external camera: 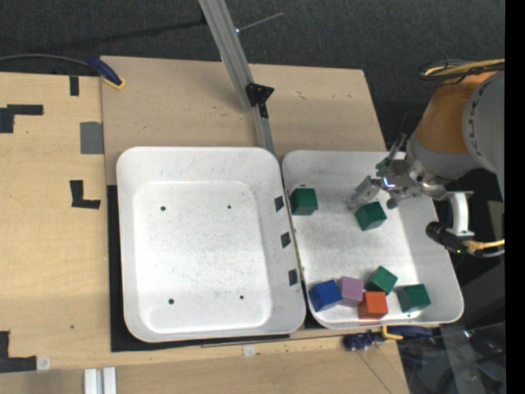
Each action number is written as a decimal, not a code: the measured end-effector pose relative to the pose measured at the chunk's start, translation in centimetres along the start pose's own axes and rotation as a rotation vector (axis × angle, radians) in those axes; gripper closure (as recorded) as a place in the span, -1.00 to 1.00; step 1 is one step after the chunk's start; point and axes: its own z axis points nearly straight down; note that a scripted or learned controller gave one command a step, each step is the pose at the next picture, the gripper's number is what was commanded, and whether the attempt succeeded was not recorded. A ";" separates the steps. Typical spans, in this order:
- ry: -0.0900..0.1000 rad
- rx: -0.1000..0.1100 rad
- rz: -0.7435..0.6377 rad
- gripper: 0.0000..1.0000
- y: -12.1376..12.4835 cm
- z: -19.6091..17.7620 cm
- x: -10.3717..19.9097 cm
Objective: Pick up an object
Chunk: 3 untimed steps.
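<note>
White right bin [328, 167] — gripper [379, 194] spread above green cube [371, 216].

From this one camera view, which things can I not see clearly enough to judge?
- Fingers' contact with the green cube: camera view, gripper too small and motion-blurred to tell touching from apart.
- Cluster at the right bin's near edge: the orange cube overlaps the purple cube, so whether one leans on the other is unclear.
- Arm's upper part: cut off by the right edge.
</note>
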 end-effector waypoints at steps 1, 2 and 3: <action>-0.001 -0.002 0.000 -1.00 -0.1 4.5 0.1; -0.001 -0.004 -0.001 1.00 0.0 3.2 0.2; -0.001 -0.009 0.001 1.00 -0.8 -1.4 0.1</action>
